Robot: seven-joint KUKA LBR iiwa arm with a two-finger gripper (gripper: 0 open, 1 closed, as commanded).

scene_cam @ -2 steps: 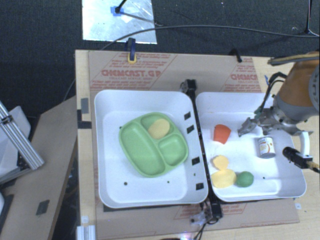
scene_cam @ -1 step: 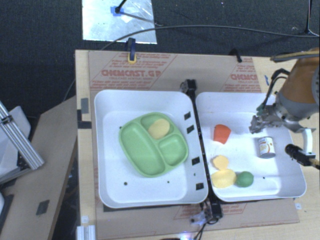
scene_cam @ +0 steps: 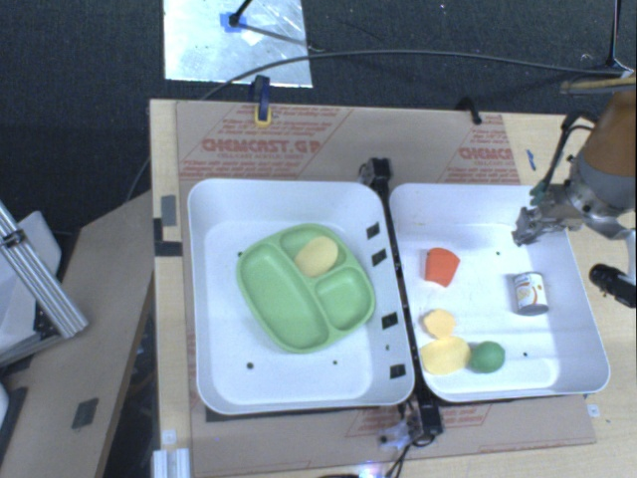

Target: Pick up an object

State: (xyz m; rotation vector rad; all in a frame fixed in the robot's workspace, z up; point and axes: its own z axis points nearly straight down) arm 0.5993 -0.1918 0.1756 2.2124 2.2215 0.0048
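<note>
- This is a robotics lab or test cell, not a home or shop.
- A flat brown cardboard sheet printed with red lettering (scene_cam: 261, 145) covers the bench, with two shallow white plastic bins (scene_cam: 299, 199) set side by side on it and joined by small black clips (scene_cam: 379, 258) along their shared edge.
- At 12 o'clock a crinkled silver foil square (scene_cam: 199, 28) lies on dark carpet-like flooring (scene_cam: 70, 88), with a black cable (scene_cam: 428, 56) running across.
- At 3 o'clock the grey industrial arm with its orange band (scene_cam: 609, 152) reaches in.
- At 9 o'clock stands a slotted aluminium framing bar (scene_cam: 40, 282).
- A blue and yellow clamp (scene_cam: 262, 100) grips the cardboard's far edge.
</note>
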